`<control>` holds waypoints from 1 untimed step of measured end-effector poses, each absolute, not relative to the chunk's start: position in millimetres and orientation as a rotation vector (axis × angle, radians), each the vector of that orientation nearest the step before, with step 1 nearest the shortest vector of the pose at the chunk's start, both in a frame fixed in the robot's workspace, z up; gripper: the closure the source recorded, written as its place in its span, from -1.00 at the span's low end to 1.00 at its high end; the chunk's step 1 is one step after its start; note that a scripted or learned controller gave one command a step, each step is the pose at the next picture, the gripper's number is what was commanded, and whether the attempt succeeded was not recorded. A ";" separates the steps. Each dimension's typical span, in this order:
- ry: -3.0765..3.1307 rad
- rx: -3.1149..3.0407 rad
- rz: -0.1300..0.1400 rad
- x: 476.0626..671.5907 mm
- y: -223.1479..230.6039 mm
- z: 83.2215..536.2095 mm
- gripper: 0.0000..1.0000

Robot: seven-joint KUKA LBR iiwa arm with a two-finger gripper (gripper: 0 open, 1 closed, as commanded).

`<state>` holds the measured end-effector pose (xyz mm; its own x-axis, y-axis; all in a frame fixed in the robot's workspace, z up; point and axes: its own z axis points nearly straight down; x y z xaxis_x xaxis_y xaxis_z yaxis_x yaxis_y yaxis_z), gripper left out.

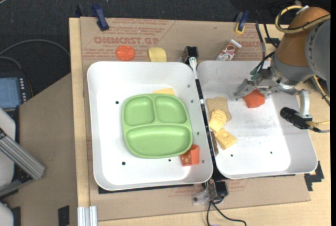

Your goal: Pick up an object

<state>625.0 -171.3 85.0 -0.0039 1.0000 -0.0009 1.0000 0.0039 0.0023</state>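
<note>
Two white bins, gripper over the right one.
Its fingers clamp a red block at the bin's twelve o'clock; yellow pieces lie at nine.

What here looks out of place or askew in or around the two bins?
Three small items lie outside the bins on the board behind them: an orange round piece, a yellow piece and a small packet. The green divided plate in the left bin sits slightly rotated.
</note>
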 end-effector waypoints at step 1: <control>2.220 2.215 0.003 625.0 -173.5 95.8 1.00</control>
